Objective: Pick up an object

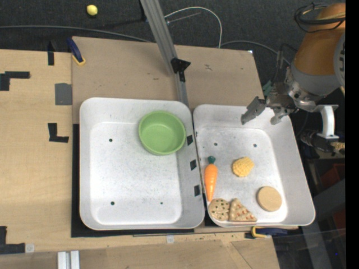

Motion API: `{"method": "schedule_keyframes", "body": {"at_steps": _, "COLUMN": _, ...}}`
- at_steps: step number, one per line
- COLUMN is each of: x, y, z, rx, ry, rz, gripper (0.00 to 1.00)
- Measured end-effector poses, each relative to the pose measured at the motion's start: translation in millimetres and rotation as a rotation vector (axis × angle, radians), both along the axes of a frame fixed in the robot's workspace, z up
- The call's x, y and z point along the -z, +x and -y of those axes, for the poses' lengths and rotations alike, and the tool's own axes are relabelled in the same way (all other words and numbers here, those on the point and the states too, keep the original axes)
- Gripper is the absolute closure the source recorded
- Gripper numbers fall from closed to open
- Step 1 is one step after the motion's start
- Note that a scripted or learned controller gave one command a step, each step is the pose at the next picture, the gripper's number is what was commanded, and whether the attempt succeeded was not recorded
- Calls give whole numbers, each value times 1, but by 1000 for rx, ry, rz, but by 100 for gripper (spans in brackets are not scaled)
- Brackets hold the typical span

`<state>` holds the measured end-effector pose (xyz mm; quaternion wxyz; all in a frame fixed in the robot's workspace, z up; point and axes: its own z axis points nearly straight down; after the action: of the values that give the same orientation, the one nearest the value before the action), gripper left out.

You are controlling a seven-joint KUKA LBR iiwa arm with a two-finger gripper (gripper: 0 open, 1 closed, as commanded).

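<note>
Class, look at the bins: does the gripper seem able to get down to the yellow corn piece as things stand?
Probably yes. The gripper hovers open over the right bin's far edge, and the yellow corn piece lies alone on the bin floor, apart from the carrot and round biscuit.

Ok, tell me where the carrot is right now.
The carrot lies in the right bin, against its left wall, just above the cookie and left of the yellow corn piece.

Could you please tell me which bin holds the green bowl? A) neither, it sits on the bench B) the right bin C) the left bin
C: the bowl rests in the left bin, near its top right corner, while the carrot lies in the right bin.
</note>
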<state>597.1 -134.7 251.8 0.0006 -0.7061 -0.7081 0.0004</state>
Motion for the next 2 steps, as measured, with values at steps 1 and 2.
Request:
{"method": "schedule_keyframes", "body": {"at_steps": 1, "x": 0, "y": 0, "z": 0, "rx": 0, "ry": 0, "rz": 0, "gripper": 0}}
{"method": "schedule_keyframes", "body": {"at_steps": 2, "x": 46, "y": -2, "z": 6, "rx": 2, "ry": -1, "rz": -5, "gripper": 0}}
